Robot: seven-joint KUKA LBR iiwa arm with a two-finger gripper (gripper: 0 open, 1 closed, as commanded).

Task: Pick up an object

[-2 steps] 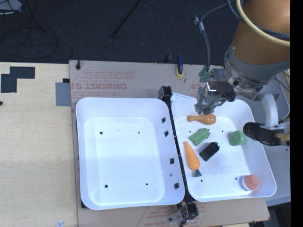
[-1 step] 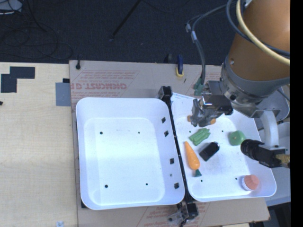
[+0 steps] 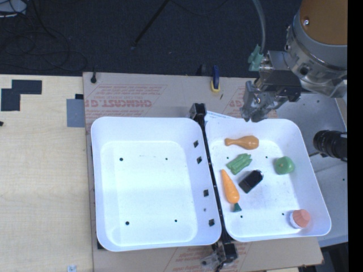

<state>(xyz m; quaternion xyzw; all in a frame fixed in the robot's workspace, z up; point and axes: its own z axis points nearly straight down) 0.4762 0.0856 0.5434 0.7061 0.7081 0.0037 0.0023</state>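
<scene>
Both bins look like smooth, slightly glossy white plastic. Under them lies a matt brown cardboard sheet on a pale wood-grain bench. The gripper looks like dull grey metal. The toy carrot seems smooth plastic.

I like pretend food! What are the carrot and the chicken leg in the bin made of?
The carrot looks like smooth, moulded plastic: even orange colour and a green tip. The chicken leg looks like plastic too, plain tan with a soft sheen. Both are probably toys, though rubber is possible.
</scene>
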